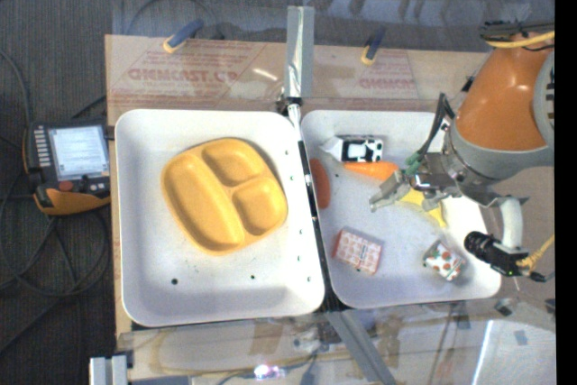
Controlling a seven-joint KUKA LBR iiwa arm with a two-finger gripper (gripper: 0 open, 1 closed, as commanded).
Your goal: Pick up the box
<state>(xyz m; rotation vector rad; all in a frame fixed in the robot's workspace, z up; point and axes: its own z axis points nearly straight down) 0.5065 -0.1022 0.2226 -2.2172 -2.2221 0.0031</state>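
Nothing lifted yet: the small pink patterned cardboard box lies flat in the right white bin, while the metal two-finger gripper hovers nearby, spread and empty.

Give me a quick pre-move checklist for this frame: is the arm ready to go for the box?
1. Box in view and unobstructed in the right bin: ok, it lies flat near the front.
2. Gripper over the box: not ok, it sits up and to the right of it, near the orange carrot-like item.
3. Gripper free of any object: ok, nothing shows between its fingers.
4. Fingers open: ok, they look spread.
5. Space around the box: ok, the small patterned item lies apart from it.
6. Yellow tray out of the way: ok, it is in the left bin.
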